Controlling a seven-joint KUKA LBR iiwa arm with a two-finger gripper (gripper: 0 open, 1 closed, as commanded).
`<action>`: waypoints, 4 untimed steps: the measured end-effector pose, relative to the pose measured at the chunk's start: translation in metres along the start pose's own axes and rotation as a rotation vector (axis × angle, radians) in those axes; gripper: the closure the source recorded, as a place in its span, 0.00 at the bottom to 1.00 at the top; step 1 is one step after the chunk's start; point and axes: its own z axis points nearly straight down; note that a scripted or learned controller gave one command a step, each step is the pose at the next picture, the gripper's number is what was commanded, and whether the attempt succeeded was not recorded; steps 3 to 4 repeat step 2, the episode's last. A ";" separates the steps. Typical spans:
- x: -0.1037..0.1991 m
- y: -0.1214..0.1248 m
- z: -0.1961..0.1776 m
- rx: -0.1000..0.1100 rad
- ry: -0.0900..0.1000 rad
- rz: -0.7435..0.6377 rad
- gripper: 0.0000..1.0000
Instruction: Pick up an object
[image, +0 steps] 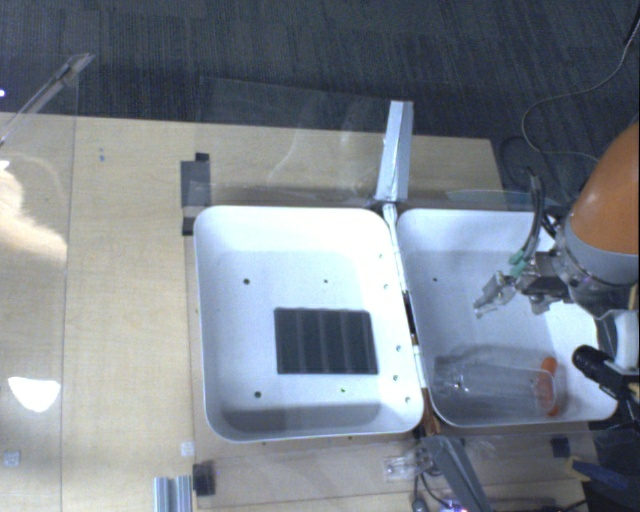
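The hand (497, 292), its state unclear, hangs over the right bin (440, 250); a clear cup (495, 383) lies near the bin's front edge.

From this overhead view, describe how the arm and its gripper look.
The arm enters from the right: a rounded orange band sits above a grey wrist section. Thin dark cables loop past it near the wrist. The gripper is a small metallic grey assembly with slim pale fingers and a touch of green near its base. A black fitting sits lower on the arm, at the right bin's edge.
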 end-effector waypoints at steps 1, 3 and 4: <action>-0.043 -0.008 0.014 0.000 -0.001 0.003 0.00; -0.091 -0.015 0.081 0.002 -0.001 0.038 0.00; -0.091 -0.015 0.081 0.002 -0.001 0.038 0.00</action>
